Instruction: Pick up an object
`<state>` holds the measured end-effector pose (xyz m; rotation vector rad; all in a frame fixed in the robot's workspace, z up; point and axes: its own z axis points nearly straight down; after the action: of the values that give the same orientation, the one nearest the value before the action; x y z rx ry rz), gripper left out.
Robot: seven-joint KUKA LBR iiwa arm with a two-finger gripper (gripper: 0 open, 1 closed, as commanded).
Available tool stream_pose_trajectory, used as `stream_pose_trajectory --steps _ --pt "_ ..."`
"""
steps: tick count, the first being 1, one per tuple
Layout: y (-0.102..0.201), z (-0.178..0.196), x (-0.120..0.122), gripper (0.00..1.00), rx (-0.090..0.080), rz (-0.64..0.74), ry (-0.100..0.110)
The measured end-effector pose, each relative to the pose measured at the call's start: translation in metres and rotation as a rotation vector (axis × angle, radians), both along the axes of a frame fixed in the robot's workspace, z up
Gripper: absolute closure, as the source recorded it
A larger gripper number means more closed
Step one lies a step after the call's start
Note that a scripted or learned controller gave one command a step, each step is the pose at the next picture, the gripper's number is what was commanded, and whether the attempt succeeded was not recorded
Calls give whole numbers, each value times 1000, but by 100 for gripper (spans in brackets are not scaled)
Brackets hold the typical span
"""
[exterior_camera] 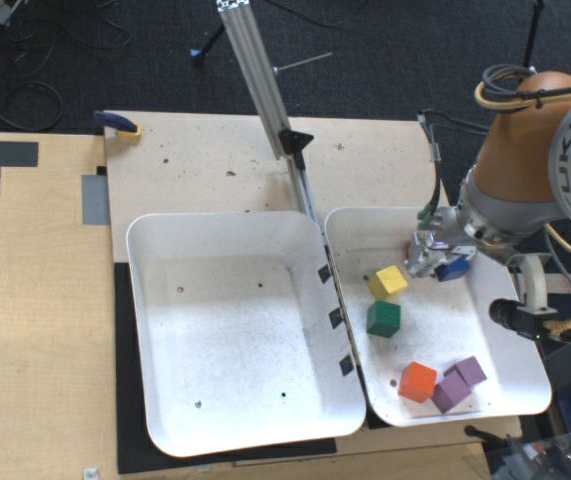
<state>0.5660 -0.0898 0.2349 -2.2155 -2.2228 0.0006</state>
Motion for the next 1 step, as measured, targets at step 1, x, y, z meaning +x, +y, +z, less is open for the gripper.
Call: stream_pose_trajectory --steps 1 --pt "50 5 15 100 -1 1 -1"
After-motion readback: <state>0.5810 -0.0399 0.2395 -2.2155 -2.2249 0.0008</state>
